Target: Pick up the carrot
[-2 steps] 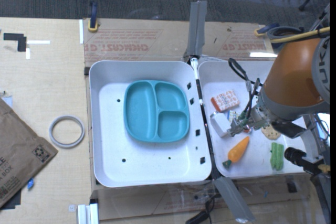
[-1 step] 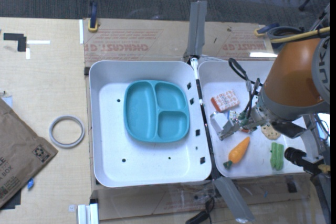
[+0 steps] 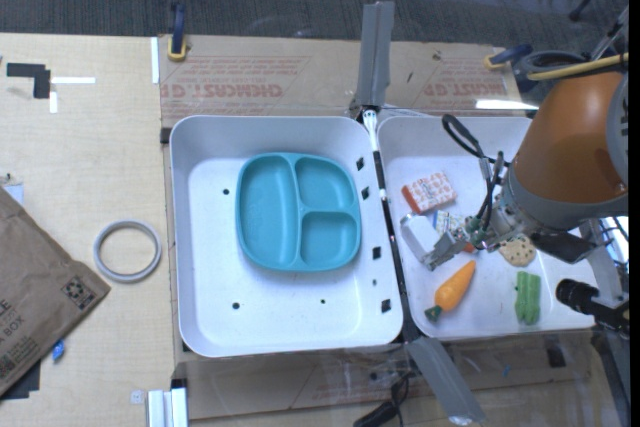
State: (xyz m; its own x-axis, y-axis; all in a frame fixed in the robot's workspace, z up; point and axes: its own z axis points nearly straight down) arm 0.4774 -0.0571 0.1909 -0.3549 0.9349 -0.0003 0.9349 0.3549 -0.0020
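The orange carrot [image 3: 455, 285] with a green stub lies tilted in the right bin [image 3: 400, 155], near its front left. My gripper [image 3: 446, 247] hangs just above and slightly left of the carrot's upper end, low over the bin floor. I see nothing of the carrot inside the gripper. The arm's orange band [image 3: 575, 140] rises behind it at the right.
In the right bin are also a red and white packet [image 3: 428, 192], a round cookie [image 3: 517, 250] and a green vegetable [image 3: 527, 298]. The left bin [image 3: 200, 245] holds a teal divided plate [image 3: 298, 212]. A tape ring [image 3: 127, 249] lies on the bench at the left.
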